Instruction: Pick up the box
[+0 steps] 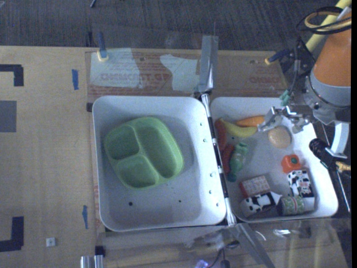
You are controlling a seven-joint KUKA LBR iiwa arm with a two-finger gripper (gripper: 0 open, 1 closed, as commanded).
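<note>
Two white bins sit side by side on the bench. The left bin [106, 205] contains a green divided plate [144, 151], lying flat. The right bin [329, 202] holds the clutter: a banana [241, 130] and an orange carrot-like piece [252, 120] at the upper left, a red item [222, 135] and a green bottle [237, 161] along the left wall, and a tan round item [280, 137] near the top. The box [255, 185], brownish-red, lies in the lower middle, touching a black-and-white cow-patterned item [261, 202]. The gripper [287, 117] hangs over the bin's upper right, just above the tan round item, well apart from the box; fingers spread, nothing between them.
</note>
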